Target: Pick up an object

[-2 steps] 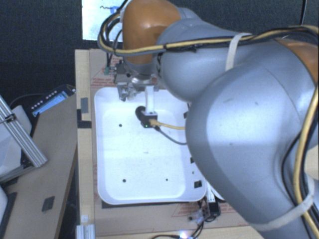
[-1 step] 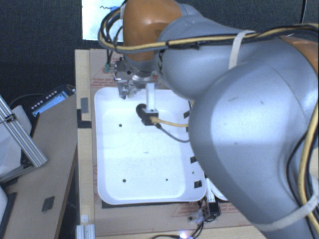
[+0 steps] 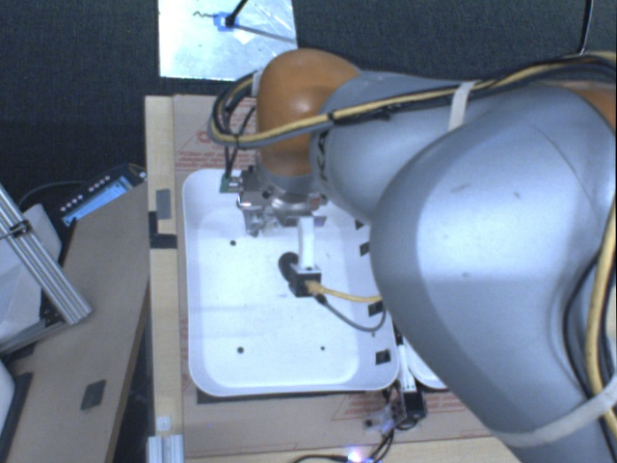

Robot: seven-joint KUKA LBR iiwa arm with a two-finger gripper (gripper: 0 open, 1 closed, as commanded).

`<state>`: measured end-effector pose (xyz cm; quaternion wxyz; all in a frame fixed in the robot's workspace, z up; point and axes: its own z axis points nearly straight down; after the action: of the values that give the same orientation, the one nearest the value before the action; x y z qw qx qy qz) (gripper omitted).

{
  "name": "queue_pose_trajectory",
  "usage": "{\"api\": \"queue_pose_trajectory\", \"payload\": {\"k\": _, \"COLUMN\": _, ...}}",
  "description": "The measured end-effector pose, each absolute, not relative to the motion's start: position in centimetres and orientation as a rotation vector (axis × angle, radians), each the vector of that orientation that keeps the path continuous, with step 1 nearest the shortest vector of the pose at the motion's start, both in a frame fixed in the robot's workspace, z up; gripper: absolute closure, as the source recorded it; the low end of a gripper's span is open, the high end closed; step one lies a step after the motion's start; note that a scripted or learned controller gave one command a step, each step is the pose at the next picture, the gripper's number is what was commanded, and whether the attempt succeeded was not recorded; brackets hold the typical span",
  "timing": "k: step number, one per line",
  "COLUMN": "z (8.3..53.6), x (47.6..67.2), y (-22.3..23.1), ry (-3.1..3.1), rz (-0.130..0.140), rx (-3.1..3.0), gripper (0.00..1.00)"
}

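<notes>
Camera view: grey arm [image 3: 482,220] w/ its orange band [image 3: 294,90] reaches in from the right, covering most of the right bin [image 3: 431,372] (only a white sliver of rim peeks out low down), and the gripper [image 3: 258,218] sits low over the far part of the left bin [image 3: 207,360], near its back wall. Can't tell if the gripper is wide or closed, or holding anything, since the wrist blocks it from above. What it's meant to pick can't be told either; the left bin's floor shows a few small dark specks [image 3: 241,350], well apart.
</notes>
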<state>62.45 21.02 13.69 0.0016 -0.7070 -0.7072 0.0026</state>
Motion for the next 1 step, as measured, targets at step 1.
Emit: {"api": "queue_pose_trajectory", "payload": {"k": 1, "z": 12.94, "x": 65.06, "y": 23.55, "ry": -2.228, "rz": -0.006, "rx": -2.217, "gripper": 1.0}}
